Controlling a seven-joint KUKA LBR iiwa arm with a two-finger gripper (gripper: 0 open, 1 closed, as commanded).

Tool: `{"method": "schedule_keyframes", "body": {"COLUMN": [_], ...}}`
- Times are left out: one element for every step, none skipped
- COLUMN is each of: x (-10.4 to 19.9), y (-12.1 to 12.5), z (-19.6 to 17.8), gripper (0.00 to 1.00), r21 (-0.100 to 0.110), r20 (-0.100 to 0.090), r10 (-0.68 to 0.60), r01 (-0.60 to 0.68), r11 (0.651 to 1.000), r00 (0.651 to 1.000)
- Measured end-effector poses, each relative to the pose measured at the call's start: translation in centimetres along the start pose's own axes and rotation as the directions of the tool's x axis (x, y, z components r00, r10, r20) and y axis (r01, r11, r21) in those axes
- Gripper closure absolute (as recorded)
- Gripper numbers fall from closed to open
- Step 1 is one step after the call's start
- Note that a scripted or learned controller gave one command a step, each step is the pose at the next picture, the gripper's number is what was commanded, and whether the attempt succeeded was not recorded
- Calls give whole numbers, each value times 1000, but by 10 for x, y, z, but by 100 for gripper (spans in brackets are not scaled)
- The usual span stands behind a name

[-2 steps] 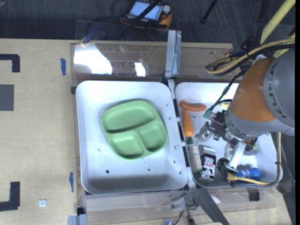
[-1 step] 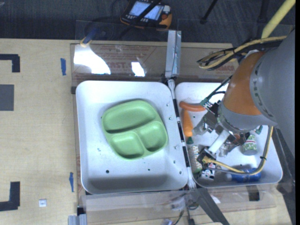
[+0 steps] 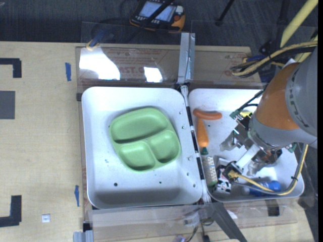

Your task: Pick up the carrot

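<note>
Here, toward the left of the frame, the pale wooden bench (image 3: 40, 135) carries black corner marks and small strips of blue tape. At left-centre sits the left shallow white bin (image 3: 96, 185), and inside it lies a light green plastic plate with three compartments (image 3: 145, 139), one long section across the top and two smaller ones below, turned at a slight angle. Above the bins, at upper centre, a black and orange handheld controller with a lit screen (image 3: 157, 14) rests on the dark floor.

Right of centre is the right shallow white bin (image 3: 222, 97). Along its left wall lies the slim orange carrot with a green stub at its lower end (image 3: 202, 134), running almost vertically in the frame, close beside the divider between the two bins. Just above it, a short orange-red sausage-shaped toy (image 3: 207, 115) lies crosswise, its left end near the carrot's top. Below the carrot, a narrow dark stick-like item with pale markings (image 3: 209, 169) continues down the same wall.

Further right, the grey arm with its orange band (image 3: 275, 110) fills the bin's right half. The two-finger gripper (image 3: 237, 158) hangs low over the bin's lower middle, apart from the carrot, amid cables and clutter; whether its jaws are apart or together cannot be told. A blue and yellow object (image 3: 265, 186) lies at the lower right.
</note>
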State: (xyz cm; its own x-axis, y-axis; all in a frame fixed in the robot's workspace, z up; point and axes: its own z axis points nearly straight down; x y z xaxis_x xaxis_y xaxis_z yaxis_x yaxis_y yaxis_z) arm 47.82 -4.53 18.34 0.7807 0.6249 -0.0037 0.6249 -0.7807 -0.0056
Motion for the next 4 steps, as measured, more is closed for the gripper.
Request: {"method": "schedule_keyframes", "body": {"x": [-1,82,145,64], "y": [2,69,110,123], "z": [0,-1,-2,97], "gripper": [0,0,0,0], "r21": [-2,-4,-4,-2], "r20": [-1,-1,-3,-4], "r10": [66,34,143,406], "r01": [-66,-34,-143,-406], "r11": [998,999,990,914], "r00": [998,999,990,914]}}
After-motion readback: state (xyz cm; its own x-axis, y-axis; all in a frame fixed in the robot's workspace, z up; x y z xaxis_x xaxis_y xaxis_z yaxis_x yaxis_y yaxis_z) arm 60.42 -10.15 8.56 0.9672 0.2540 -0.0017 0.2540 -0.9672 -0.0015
